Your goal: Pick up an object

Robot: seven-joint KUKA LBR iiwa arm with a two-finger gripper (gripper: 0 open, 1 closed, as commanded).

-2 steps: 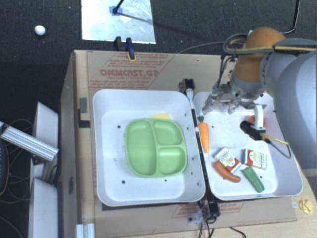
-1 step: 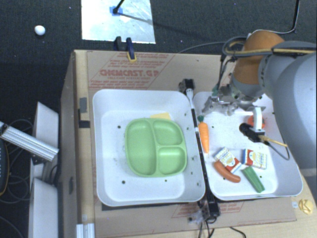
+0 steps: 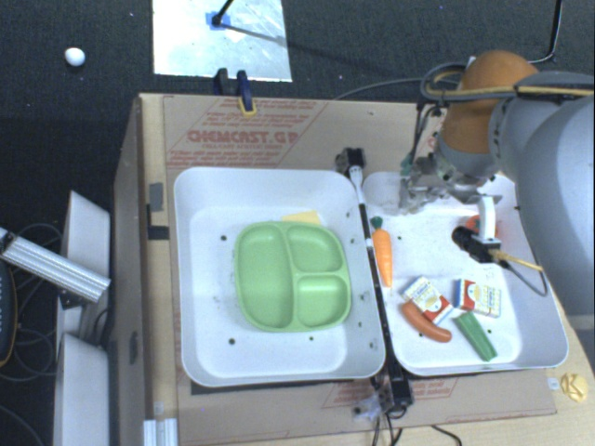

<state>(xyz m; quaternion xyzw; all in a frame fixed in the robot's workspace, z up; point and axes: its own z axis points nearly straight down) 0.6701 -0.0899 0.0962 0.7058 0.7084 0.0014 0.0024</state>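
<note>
Nearest the camera, along the near side of the right bin (image 3: 548,342), lie a green block (image 3: 476,336), a sausage (image 3: 427,322) and two small printed cartons (image 3: 424,294) (image 3: 479,297). A toy carrot (image 3: 381,255) lies against the bin's left wall, long axis near-to-far, leafy tip at the far end. It sits left of and nearer than the gripper (image 3: 428,191), which hangs over the far left corner; the claw's state cannot be told. Judgement: the carrot is the closest candidate. The left bin (image 3: 200,277) holds a green divided tray (image 3: 292,276).
</note>
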